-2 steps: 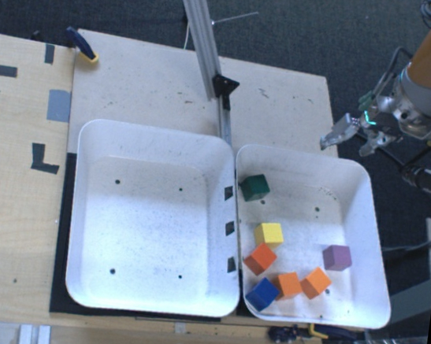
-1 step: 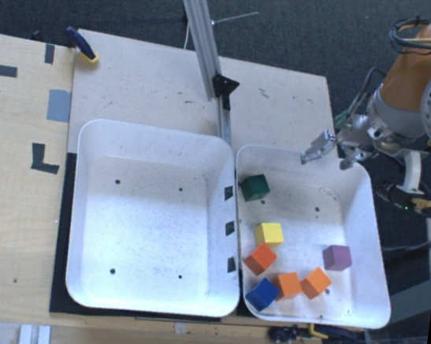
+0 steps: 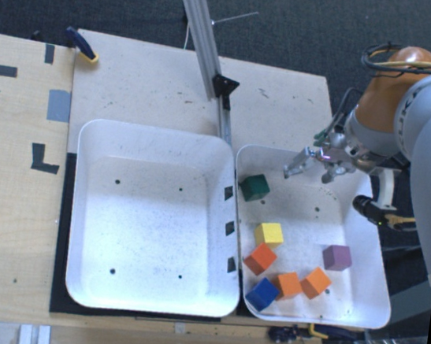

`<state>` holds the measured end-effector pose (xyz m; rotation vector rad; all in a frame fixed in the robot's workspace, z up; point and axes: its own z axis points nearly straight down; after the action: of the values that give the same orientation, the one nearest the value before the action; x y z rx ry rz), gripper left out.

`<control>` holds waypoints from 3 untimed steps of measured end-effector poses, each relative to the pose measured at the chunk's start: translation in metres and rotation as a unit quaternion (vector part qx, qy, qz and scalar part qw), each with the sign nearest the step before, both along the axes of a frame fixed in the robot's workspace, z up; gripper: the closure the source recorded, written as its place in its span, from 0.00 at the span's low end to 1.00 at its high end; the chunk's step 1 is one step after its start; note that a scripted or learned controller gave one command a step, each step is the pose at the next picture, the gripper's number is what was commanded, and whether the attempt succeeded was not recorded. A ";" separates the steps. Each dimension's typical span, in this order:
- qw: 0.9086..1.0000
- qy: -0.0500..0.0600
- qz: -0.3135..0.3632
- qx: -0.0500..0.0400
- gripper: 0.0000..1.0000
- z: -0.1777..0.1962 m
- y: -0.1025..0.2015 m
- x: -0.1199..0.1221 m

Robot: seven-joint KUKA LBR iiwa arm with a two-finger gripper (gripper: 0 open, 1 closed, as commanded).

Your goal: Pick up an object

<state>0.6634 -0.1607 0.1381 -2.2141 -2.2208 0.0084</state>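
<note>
- Two-finger metal gripper (image 3: 311, 170) over the right white bin's (image 3: 356, 306) far edge, fingers spread, gripping nothing.
- Small green cube (image 3: 255, 187) near the far-left corner (other cubes cluster nearer).

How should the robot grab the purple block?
Probably from straight above, pinching two opposite flat sides of the purple block. It sits apart in the right bin, with bare floor around it, so the pincer has room; the nearest orange block lies a little below.
</note>
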 end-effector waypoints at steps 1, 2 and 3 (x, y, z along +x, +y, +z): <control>1.000 0.000 0.000 0.000 0.00 -0.050 0.001 -0.002; 1.000 -0.003 0.001 -0.001 1.00 -0.036 0.002 0.000; 1.000 -0.006 -0.001 0.000 1.00 0.007 0.001 -0.001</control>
<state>0.6621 -0.1601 0.1449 -2.2221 -2.2250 -0.0028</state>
